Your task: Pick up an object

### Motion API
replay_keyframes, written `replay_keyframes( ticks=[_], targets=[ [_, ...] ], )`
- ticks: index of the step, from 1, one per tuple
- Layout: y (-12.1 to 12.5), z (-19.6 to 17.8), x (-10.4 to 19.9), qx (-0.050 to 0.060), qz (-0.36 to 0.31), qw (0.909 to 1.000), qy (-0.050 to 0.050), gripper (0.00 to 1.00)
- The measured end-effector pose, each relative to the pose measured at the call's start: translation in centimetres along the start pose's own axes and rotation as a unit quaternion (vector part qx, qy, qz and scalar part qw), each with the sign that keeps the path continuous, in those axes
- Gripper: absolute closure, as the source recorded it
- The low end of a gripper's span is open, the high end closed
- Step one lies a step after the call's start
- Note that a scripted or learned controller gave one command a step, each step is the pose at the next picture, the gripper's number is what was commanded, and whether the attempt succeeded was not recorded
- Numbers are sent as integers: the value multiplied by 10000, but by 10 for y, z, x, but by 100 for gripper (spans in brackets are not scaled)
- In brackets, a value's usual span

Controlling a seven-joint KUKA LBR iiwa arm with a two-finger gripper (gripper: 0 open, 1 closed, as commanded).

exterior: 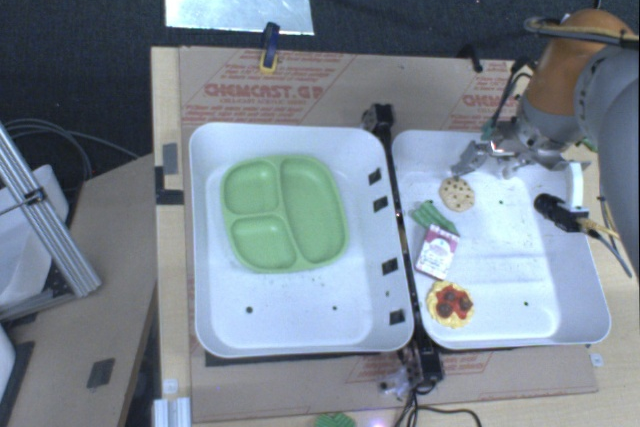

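Cookie [457,193] seemed my likeliest target, lying flat in the right bin [520,265] near its far left corner, just beside my gripper [466,163]. The gripper hung at a slant above it and a little toward the far wall. Whether it stood apart or together I could not tell from this high view, and I saw nothing caught in it. So I judged the step to be the approach, with the grasp itself not yet made. Close on the cookie's near side lay green pods [434,215], then a packet [437,252] and a small pizza [451,303], strung along the bin's left wall. The left bin [300,305] held a green plate [283,213], well apart from me. The next move, as I reckoned it, called for centring over the cookie and coming down square to the floor. A flat disc gives little edge to pinch. I would also have to keep clear of the pods and the bin wall, since either could nudge me off line.
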State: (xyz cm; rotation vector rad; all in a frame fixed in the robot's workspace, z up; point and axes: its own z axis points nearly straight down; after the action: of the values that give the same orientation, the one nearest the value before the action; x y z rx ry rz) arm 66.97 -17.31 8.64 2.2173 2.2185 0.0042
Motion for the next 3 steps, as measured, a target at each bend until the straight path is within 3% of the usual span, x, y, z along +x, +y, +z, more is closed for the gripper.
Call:
replay_keyframes(
  ticks=[1,2,3],
  targets=[
    [-34,-1,28,-6,-1,10000,0,0],
    [1,1,28,-4,-23,10000,3,0],
    [-1,2,27,17,-18,10000,4,0]
  ],
)
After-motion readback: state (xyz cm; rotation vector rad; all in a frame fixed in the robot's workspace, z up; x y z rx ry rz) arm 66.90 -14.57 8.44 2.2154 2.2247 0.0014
